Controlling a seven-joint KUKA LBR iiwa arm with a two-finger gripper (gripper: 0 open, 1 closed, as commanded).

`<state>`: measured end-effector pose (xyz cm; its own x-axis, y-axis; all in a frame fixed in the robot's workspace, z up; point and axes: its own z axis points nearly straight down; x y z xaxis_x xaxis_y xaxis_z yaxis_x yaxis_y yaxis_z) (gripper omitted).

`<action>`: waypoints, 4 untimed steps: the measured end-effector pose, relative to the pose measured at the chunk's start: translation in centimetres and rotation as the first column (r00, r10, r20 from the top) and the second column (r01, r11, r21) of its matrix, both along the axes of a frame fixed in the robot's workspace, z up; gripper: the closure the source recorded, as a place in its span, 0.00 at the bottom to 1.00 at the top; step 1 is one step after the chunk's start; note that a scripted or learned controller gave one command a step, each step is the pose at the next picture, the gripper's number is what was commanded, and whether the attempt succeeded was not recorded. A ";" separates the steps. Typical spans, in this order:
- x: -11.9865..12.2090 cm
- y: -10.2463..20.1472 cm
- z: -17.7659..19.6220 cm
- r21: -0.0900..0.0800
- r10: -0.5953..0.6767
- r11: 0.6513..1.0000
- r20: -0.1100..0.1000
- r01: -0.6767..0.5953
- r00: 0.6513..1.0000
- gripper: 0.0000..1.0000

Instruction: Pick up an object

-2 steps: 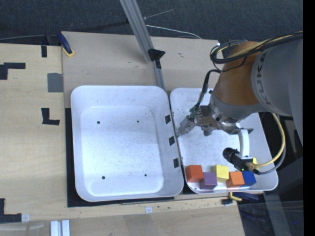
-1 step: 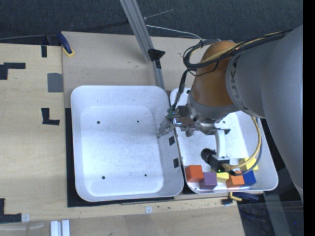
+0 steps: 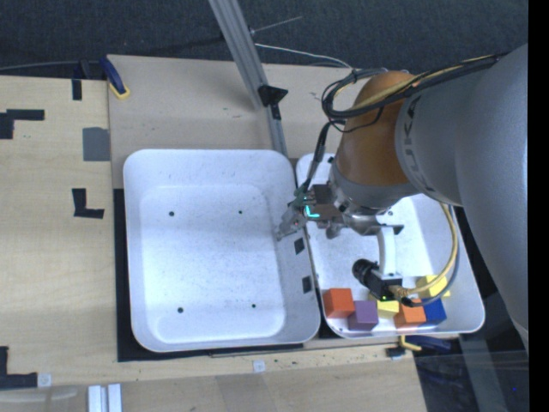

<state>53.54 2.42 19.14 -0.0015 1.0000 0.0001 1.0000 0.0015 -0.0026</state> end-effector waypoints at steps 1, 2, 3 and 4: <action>0.0 0.0 0.0 0.000 0.000 1.000 0.000 0.000 1.000 0.00; 0.0 0.0 0.0 0.000 -0.001 1.000 0.000 0.001 1.000 0.00; 0.0 0.0 0.9 0.001 0.000 1.000 -0.002 0.000 1.000 1.00; 0.0 0.0 0.9 0.001 0.000 1.000 -0.002 0.000 1.000 0.00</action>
<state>53.52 2.44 20.05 -0.0018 1.0000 0.0014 1.0000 0.0018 -0.0049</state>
